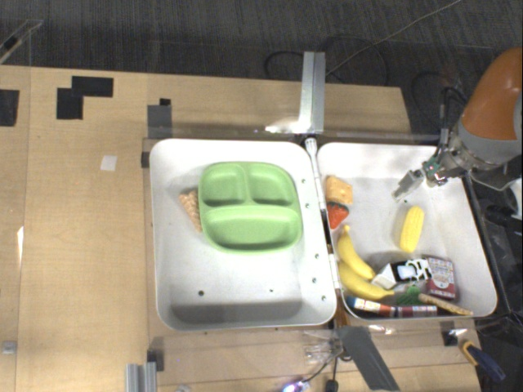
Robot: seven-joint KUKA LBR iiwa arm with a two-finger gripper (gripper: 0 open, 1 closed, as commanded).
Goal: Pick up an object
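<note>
Right now your gripper (413,181) hovers just above the corn cob (411,228) in the right bin (482,251); can't tell jaws' state. Drop straight down, center over cob, avoid bananas (356,266) nearby.

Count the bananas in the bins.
2. Both bananas lie side by side in the right bin, near its left wall: one curving down from the strawberry-like toy, the other just below it. More could be hidden under the clutter.

even overhead light, bright glare on white bins (172,219), soft shadows, slightly soft focus throughout
</note>
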